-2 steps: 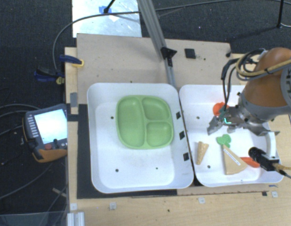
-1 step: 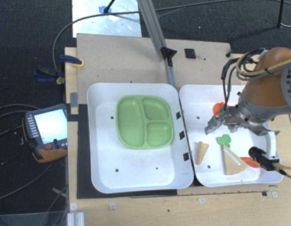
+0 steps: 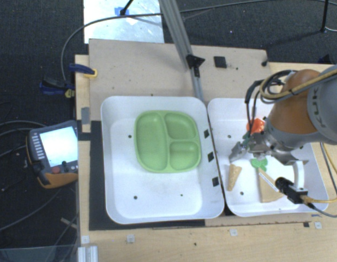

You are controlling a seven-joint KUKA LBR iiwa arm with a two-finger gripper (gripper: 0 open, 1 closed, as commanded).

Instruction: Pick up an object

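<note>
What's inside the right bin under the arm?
In the right bin: a tan cone, a tan wedge, a green piece and something orange. The arm covers the rest.

The divided plate (image 3: 168, 141) is pale green. Both bins (image 3: 157, 201) are white. Below the pincer (image 3: 250, 149) lie a tan cone (image 3: 234, 177) and a green piece (image 3: 259, 162).

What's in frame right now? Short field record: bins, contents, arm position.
left bin: holds green divided plate
right bin: holds tan cone-shaped piece, tan flat piece, small green item, orange item
arm: over right bin, reaching in from the right
gripper: low over right bin, near green item; grasp not discernible
</note>
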